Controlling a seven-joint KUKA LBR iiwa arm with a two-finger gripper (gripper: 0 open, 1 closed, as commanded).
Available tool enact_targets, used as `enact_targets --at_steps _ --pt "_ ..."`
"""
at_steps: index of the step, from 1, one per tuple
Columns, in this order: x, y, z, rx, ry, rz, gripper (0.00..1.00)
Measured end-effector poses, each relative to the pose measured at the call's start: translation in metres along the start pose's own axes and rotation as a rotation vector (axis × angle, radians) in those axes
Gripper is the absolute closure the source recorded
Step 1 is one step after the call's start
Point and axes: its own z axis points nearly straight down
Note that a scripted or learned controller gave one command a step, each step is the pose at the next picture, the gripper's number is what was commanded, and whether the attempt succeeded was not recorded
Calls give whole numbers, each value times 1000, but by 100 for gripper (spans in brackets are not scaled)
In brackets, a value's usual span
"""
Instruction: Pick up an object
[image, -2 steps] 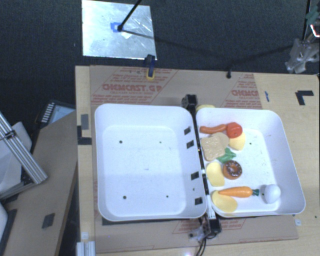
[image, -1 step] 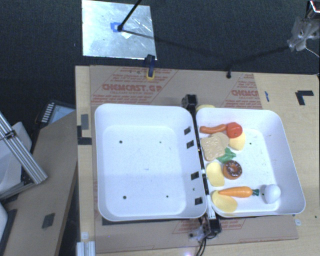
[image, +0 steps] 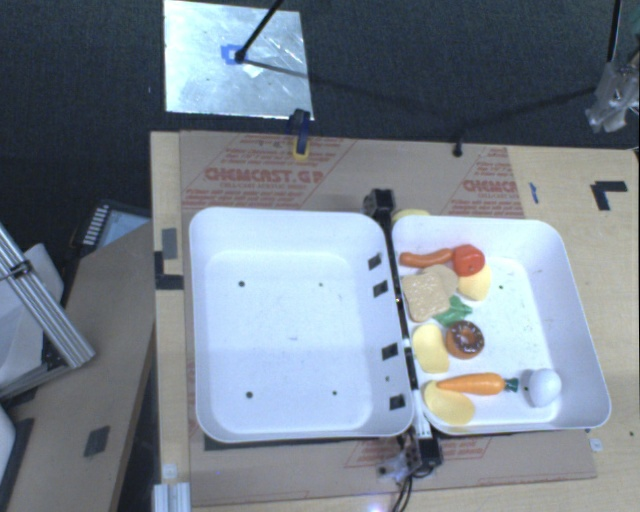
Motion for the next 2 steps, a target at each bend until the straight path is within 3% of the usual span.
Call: enact_targets --at_steps 1,2 --pt "10 -63 14 3 1 -1 100" --pt "3 -58 -3 -2 -1 0 100"
